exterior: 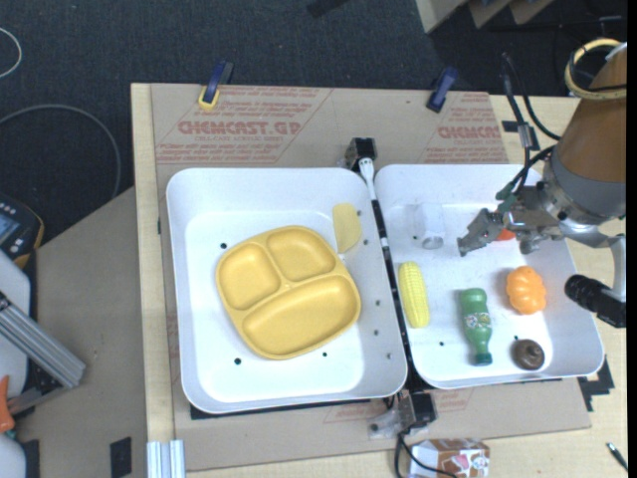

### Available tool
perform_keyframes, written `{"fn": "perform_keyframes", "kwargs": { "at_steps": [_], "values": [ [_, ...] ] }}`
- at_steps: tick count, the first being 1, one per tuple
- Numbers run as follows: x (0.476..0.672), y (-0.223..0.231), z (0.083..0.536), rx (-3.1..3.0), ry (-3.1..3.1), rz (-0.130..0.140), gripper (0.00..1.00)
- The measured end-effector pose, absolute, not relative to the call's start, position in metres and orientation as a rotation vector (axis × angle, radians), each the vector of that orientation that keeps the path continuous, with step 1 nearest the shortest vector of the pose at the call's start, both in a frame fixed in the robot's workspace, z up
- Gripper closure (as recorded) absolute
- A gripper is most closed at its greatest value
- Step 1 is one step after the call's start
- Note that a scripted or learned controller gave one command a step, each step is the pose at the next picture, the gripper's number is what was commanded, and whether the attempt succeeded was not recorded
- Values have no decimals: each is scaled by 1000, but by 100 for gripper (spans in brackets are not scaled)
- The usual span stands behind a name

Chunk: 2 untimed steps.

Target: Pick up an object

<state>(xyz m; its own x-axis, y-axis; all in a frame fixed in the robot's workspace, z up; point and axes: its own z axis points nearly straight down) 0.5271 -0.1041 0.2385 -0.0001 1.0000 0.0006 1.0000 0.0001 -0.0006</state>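
Lighting: bright, even, overhead. White bins (189, 267) near overexposed, surface detail washed out. Shadows: soft, short, beneath yellow plate (289, 292) and bottle (477, 325). Dark floor (70, 38) underexposed. Focus: fair; slight softness overall, arm (597, 157) mildly blurred. Edge distortion: negligible.

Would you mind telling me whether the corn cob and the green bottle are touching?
Apart. The camera view shows bare white bin floor between the corn cob and the green bottle.
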Motion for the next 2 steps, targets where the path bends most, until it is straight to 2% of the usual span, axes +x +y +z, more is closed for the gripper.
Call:
{"fn": "perform_keyframes", "kwargs": {
  "at_steps": [1,2],
  "values": [
    [477,-27,234,-2209,-2223,3,0],
    [481,-65,415,-2235,-2233,-22,0]
  ]
}}
